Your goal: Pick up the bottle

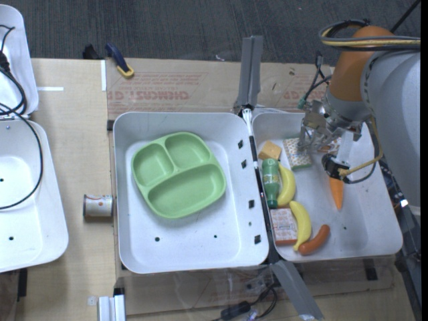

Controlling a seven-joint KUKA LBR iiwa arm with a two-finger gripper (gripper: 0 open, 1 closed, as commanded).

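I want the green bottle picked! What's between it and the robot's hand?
In the camera view, a pale speckled packet lies between the gripper and the bottle.

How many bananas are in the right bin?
2. One banana lies beside the green bottle, on its right. The other banana lies nearer the front, between the small carton and the sausage. None seems hidden.

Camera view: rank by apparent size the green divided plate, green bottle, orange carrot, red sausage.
1. Green divided plate, by far the largest.
2. Green bottle.
3. Orange carrot and red sausage: look alike, not ranked.
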